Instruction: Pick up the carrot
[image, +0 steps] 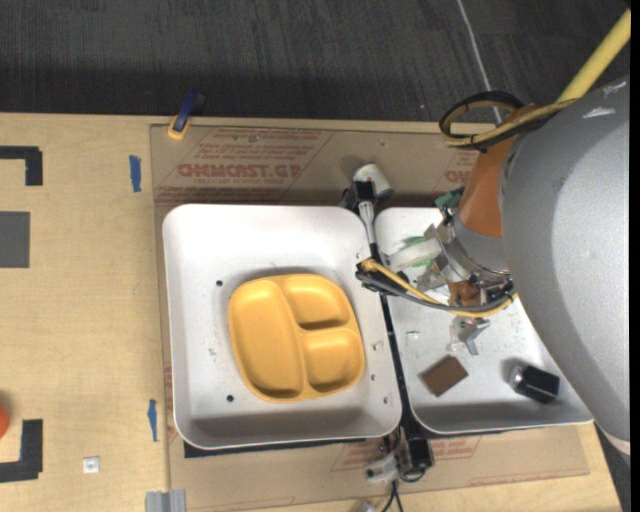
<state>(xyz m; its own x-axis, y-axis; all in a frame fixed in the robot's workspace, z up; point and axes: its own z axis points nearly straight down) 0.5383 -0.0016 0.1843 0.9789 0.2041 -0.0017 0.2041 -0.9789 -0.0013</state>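
The gripper (468, 330), its opening impossible to tell, hangs low over the right bin's (490, 400) middle, where an orange patch, probably the carrot (461, 293), shows beside it; a good grasp needs centring on that patch before closing.

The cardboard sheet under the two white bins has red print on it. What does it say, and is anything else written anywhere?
"CHEMCAST GP": large red letters on the cardboard sheet, behind the left bin; slightly blurred, so this is my best reading.
Smaller red line just above it: too small to read.
Red print on the sheet's front edge, below the bins: too blurred to read.
Yellow divided plate and bins: no writing visible.
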